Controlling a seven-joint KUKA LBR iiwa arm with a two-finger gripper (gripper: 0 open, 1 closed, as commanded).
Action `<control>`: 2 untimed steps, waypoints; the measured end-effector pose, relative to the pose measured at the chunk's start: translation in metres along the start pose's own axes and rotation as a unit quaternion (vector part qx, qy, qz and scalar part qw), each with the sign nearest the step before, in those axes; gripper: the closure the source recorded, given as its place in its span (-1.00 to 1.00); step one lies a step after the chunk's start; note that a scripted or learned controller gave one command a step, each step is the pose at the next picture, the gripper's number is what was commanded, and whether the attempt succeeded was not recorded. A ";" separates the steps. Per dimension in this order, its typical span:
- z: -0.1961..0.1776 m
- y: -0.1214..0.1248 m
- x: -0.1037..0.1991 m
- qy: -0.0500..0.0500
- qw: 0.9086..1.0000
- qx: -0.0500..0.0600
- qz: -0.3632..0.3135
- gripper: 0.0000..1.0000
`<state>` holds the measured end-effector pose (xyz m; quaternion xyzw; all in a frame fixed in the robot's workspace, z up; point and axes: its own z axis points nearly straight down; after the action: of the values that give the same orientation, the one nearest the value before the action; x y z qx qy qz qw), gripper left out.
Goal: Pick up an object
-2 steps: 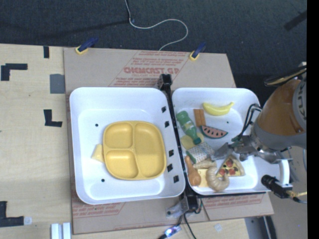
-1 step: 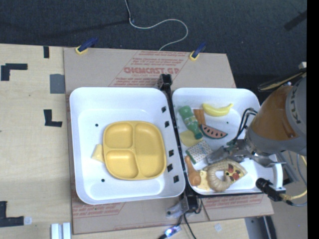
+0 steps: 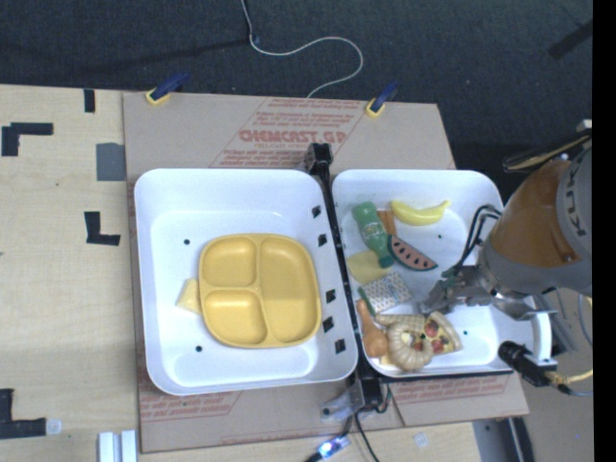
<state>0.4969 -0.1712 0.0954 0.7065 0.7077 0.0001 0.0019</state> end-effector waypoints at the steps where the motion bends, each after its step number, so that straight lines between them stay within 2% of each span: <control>1: -0.043 -0.004 -0.001 0.001 1.000 0.001 0.000 1.00; 2: -0.105 -0.006 -0.002 0.001 1.000 0.000 0.000 1.00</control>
<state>0.4904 -0.1733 0.2004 0.7066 0.7076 0.0008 0.0018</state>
